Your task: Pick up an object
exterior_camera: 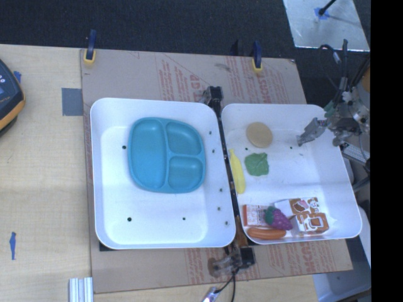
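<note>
Two shallow white bins side by side on a cardboard-covered bench (38,168). In the left bin (113,219), a blue divided plate (167,155), lying flat toward the upper middle.

In the right bin (327,181), several small toys. Near the top, a round tan cookie-like disc (259,134); just below it, apart, a green leafy piece (257,164). Along the left wall, a yellow banana-shaped piece (237,172), lying lengthwise. In the lower part, a cluster: a flat printed card with red and white (255,214), purple grapes (278,218) overlapping its right edge, an orange-red sausage shape (267,233) just below, against the front wall, and a second printed packet (308,215) to the right, beside the grapes.

At the right bin's upper right corner, the end effector (310,133), reaching in over the rim from the grey arm (346,121), tip pointing left over bare bin floor (well apart from the cookie disc, nothing seen between the fingers). Open or clenched: cannot tell, too small and blurred.

Two blue clamps (90,44) along the cardboard's far edge, and part of a yellow-and-black device (9,99) at the left border.
</note>
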You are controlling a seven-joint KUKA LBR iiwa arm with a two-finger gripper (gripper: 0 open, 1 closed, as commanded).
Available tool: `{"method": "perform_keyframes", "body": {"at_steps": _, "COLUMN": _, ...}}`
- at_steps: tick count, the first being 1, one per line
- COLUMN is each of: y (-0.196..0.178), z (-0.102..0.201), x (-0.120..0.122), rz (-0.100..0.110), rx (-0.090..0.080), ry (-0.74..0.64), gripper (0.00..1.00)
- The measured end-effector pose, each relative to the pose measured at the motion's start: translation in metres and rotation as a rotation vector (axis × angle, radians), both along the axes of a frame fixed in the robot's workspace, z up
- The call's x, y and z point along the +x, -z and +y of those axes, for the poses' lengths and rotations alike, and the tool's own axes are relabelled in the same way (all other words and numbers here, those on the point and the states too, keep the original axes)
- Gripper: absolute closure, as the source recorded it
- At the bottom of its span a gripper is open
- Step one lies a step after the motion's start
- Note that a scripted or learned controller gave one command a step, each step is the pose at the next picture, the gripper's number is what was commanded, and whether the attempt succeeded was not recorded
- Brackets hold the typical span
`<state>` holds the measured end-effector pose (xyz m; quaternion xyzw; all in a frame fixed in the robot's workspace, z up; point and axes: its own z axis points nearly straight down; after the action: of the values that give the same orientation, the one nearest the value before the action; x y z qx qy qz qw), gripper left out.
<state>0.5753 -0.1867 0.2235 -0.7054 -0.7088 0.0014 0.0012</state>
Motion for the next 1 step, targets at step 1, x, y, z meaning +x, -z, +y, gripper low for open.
{"method": "perform_keyframes", "body": {"at_steps": 1, "y": 0.1331, "z": 0.0621, "x": 0.0781, "rz": 0.002, "rx": 0.0, "ry": -0.001, "gripper": 0.0}}
